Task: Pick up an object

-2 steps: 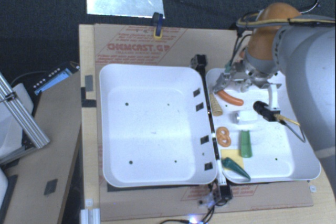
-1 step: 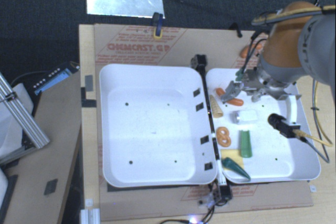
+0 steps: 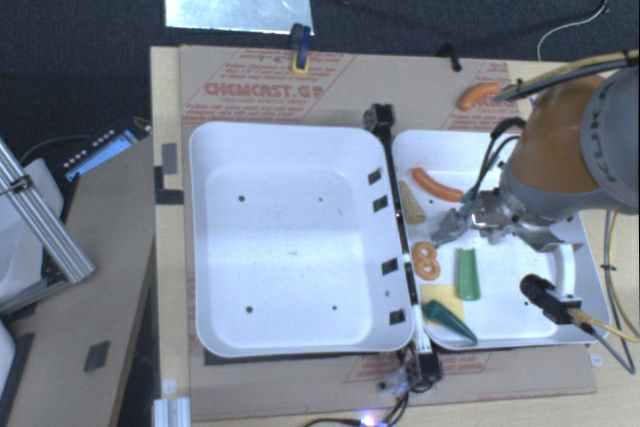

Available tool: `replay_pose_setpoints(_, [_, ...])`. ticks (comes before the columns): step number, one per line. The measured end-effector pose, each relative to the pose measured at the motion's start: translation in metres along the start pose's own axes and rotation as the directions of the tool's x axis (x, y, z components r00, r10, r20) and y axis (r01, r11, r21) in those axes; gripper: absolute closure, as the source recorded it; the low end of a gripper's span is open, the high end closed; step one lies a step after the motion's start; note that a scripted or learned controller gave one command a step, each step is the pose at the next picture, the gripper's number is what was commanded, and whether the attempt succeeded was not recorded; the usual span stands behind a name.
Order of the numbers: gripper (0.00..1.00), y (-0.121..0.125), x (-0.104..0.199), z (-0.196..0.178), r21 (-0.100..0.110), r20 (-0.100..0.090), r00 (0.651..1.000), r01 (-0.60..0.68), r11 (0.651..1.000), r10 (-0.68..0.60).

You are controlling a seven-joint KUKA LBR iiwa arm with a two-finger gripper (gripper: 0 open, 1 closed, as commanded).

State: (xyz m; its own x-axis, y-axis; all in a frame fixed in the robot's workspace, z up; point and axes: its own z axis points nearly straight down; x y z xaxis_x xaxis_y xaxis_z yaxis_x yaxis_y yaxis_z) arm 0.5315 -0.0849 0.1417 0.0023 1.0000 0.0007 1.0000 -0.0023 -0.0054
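I see the arm (image 3: 575, 150) reaching in from the right, wrist bent downward. The gripper (image 3: 447, 227) points left, its two fingers spread apart, nothing between them.

Gripper (image 3: 452, 223) low over the right bin (image 3: 500, 320), fingers slightly apart, nothing between them. Orange sausage (image 3: 437, 183) just above the jaws, pretzel (image 3: 426, 260) just below-left, green block (image 3: 467, 274) below. Teal cone (image 3: 448, 320) further below, near the yellow piece (image 3: 438, 295).
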Motion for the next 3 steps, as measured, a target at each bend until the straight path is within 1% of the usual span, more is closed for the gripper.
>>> replay_pose_setpoints(1, [0.0, 0.036, -0.014, 0.038, -0.025, 0.005, 1.0, 0.003, 1.0, -0.003])
replay_pose_setpoints(2, [0.0, 0.099, -0.009, 0.043, -0.024, 0.011, 1.0, 0.006, 1.0, -0.006])
replay_pose_setpoints(3, [1.0, 0.101, -0.009, 0.028, -0.039, 0.011, 1.0, 0.009, 0.999, -0.008])
